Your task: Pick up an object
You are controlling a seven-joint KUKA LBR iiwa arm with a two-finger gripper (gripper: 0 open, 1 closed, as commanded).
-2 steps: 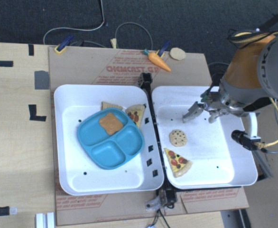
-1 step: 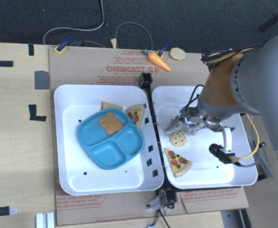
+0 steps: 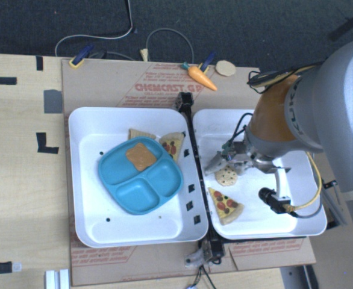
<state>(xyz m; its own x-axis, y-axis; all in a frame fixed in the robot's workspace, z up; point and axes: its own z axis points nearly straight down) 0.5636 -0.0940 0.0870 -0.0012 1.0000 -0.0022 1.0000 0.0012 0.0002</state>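
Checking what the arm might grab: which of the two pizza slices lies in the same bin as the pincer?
The pizza slice with red toppings in the right bin, just below the pincer. The other slice lies in the left bin, tucked against the blue tray.

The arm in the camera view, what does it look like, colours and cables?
A bulky grey arm with a brownish-orange band above the wrist. Thin black cables loop beside the band. The small metal claw is grey, and a black plug with a yellow cable hangs nearby.

A pale wooden bench [image 3: 20,179] with dark tape marks [image 3: 44,143] meets dark blue-grey carpet [image 3: 224,11] at the top, crossed by a white cable [image 3: 127,8].
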